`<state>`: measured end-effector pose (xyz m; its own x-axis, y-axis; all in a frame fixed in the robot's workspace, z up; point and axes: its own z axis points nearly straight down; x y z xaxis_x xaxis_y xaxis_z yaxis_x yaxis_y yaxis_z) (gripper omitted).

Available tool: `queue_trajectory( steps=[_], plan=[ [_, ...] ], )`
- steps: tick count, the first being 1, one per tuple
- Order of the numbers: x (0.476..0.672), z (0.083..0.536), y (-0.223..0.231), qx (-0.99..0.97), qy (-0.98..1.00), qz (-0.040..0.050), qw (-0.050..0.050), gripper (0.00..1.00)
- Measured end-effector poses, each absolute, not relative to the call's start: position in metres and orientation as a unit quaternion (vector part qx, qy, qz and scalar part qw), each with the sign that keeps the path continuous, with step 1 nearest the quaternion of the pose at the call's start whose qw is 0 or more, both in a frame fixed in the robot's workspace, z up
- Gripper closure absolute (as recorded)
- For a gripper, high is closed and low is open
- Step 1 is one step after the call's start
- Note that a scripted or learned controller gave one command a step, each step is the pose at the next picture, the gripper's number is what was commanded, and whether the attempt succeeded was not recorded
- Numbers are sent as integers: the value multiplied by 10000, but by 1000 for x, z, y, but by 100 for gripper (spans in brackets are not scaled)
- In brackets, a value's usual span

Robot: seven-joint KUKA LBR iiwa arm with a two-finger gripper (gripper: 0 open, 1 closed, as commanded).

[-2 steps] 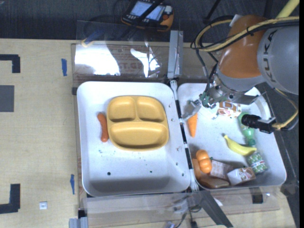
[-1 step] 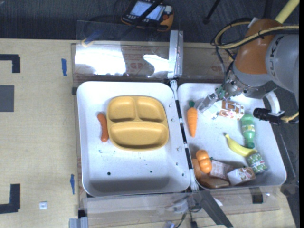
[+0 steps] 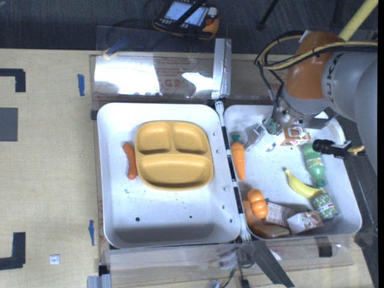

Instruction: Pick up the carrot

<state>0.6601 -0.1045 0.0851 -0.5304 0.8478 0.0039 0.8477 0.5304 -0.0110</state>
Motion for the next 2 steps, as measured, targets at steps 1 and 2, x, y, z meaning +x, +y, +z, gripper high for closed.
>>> queue_trajectory(
  steps=[1, 2],
  plan=[
    [665, 99, -104, -4839, -8751, -5, -39, 100],
    [668, 186, -45, -5471, -8370, -12, -25, 100]
  ],
)
